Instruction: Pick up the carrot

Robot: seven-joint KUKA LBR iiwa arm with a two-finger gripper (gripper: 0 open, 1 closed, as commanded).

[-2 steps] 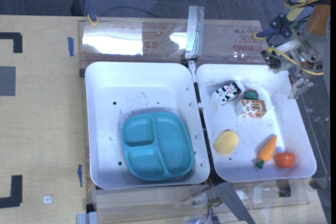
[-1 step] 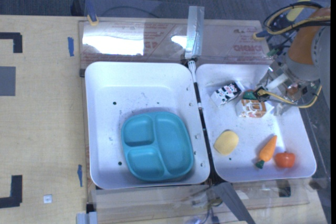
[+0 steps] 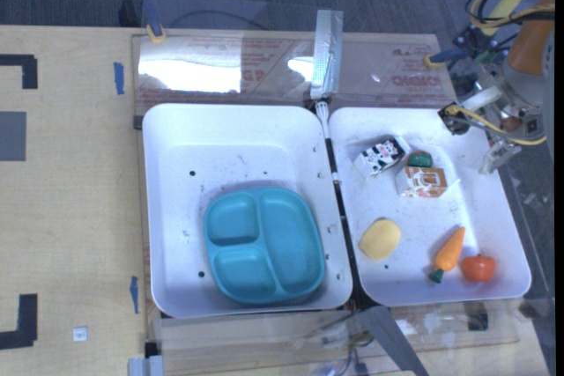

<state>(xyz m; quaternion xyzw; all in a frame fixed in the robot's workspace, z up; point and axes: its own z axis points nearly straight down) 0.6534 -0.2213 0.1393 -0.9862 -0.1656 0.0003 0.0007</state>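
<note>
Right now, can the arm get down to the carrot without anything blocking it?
Probably yes. The carrot lies uncovered in the right bin, with the tomato close beside it. The end effector hovers near that bin's upper right rim, with open floor between.

We note even, bright overhead lighting. Strong glare washes the clear plastic sheet (image 3: 220, 66) behind the two shallow white bins (image 3: 167, 136). Shadows are soft and faint. Focus is slightly soft throughout.
</note>
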